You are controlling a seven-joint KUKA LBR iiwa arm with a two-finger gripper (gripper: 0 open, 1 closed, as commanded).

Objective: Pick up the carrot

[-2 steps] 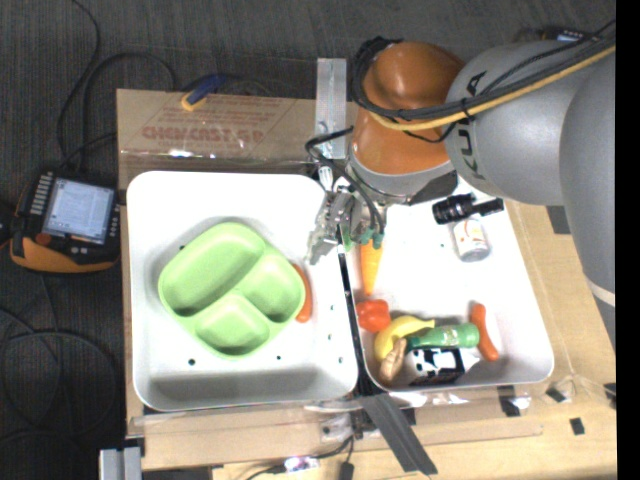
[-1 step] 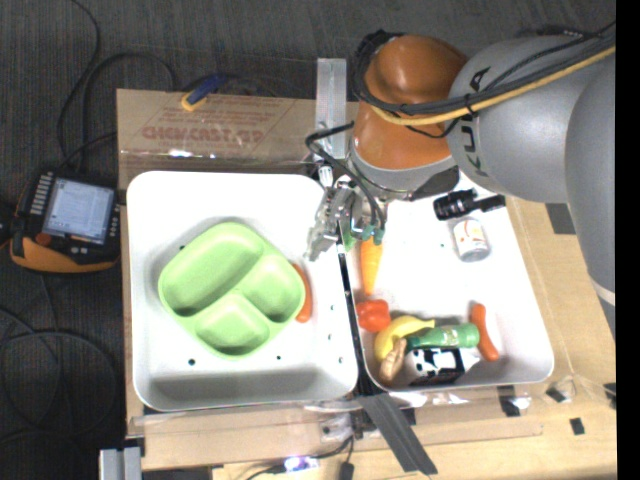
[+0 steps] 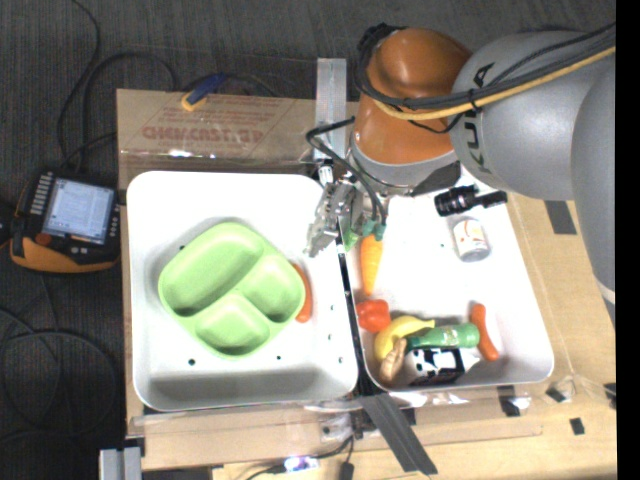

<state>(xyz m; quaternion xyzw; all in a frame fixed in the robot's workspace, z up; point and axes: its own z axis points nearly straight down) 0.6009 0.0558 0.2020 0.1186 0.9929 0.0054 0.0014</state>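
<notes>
carrot [image 3: 370,260] top end hidden behind gripper [image 3: 345,226] so contact can't be confirmed, orange piece [image 3: 304,298] half tucked behind green tray [image 3: 230,286], arm [image 3: 530,98] cut off at right edge, pile items at [image 3: 425,353] overlap too much to ID.

One camera is looking down from high above the bench [image 3: 150,438]. It is leaning a little, so it is seeing the two white bins at a slant. The left bin [image 3: 150,368] is sitting in the middle of the picture, and the right bin [image 3: 525,298] is sitting beside it. The camera is far enough away to be taking in both bins, the bench edges and some dark floor [image 3: 60,68] at the top and left. The arm [image 3: 530,98] is coming in from the right, very near the camera.
</notes>
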